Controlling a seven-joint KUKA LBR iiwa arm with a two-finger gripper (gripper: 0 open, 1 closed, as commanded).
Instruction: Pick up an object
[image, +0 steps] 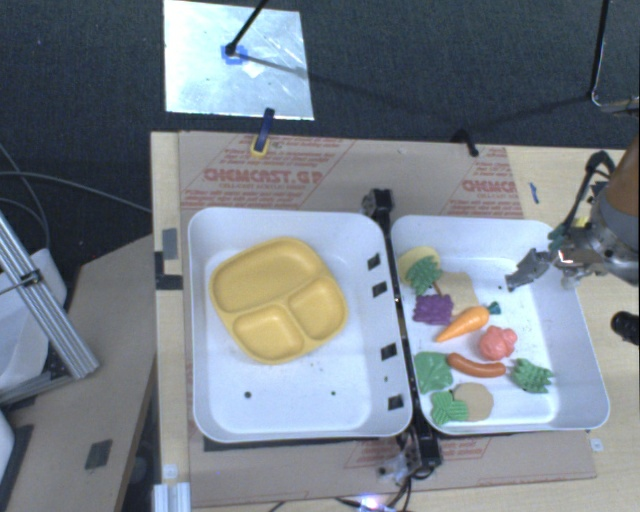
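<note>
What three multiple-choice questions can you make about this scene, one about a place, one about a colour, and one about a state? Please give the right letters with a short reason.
1. Where does the yellow tray lie?
A. in the left bin
B. in the right bin
C. on the bench outside the bins

2. What colour is the grape bunch?
A. red
B. purple
C. white

3. Where is the gripper now?
A. down among the food in the right bin
B. over the yellow tray
C. above the right bin's upper right part, apart from the food

Answers:
1 A: the tray sits inside the left bin, taking up its upper half.
2 B: it is purple, lying just left of the carrot.
3 C: it hangs over bare white floor of the right bin, with nothing between its fingers.
</note>
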